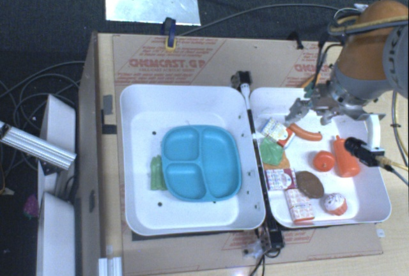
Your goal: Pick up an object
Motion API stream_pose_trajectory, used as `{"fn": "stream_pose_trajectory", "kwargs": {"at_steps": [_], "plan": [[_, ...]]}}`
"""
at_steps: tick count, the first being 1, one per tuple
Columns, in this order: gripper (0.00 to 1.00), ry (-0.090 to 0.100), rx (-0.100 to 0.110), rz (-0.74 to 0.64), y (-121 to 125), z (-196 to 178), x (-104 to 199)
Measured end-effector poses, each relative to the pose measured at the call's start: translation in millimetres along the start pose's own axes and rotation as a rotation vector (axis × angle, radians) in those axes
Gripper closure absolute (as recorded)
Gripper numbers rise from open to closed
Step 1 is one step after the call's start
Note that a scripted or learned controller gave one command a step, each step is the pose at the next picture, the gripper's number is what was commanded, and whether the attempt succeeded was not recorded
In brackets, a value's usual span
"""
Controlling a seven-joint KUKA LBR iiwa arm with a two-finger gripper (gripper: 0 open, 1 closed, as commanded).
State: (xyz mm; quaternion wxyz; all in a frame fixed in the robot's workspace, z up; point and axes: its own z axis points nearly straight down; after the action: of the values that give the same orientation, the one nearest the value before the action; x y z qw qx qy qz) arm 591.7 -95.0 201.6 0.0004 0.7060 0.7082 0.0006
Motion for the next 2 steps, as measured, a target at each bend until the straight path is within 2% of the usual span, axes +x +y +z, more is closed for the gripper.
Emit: {"fn": "stream_pose_trajectory", "kwargs": {"at_steps": [1, 2], "plan": [[0.0, -0.001, -0.001, 0.002, -57.8, 115.4, -26.4], [0.0, -0.003, -0.006, 0.001, 21.9, 115.3, -66.4]]}}
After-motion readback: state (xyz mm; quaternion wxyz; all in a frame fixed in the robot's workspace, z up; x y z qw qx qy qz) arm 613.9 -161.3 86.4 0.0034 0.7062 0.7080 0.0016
